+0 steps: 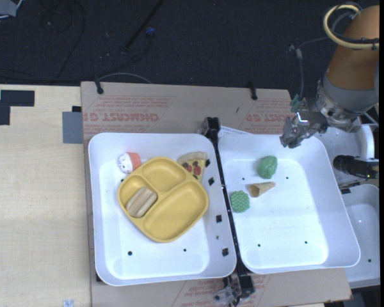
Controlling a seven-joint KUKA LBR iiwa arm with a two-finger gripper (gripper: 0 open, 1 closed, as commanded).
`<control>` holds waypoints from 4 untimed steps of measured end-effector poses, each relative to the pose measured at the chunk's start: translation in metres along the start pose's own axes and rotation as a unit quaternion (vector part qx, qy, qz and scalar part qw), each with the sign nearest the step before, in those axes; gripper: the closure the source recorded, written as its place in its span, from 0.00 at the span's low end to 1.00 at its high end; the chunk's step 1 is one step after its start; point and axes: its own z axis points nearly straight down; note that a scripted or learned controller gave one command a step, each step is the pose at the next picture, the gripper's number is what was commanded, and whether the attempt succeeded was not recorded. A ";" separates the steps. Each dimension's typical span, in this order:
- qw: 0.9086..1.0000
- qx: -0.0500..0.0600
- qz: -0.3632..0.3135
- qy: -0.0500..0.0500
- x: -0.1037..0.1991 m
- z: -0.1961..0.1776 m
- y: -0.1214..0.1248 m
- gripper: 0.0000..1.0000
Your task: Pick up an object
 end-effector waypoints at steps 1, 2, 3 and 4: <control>1.000 0.004 -0.002 0.001 0.057 0.015 -0.012 1.00; 1.000 0.004 -0.002 0.001 0.109 0.016 -0.035 1.00; 1.000 0.004 -0.002 0.001 0.156 0.015 -0.047 1.00; 1.000 0.004 -0.002 0.000 0.198 0.020 -0.057 1.00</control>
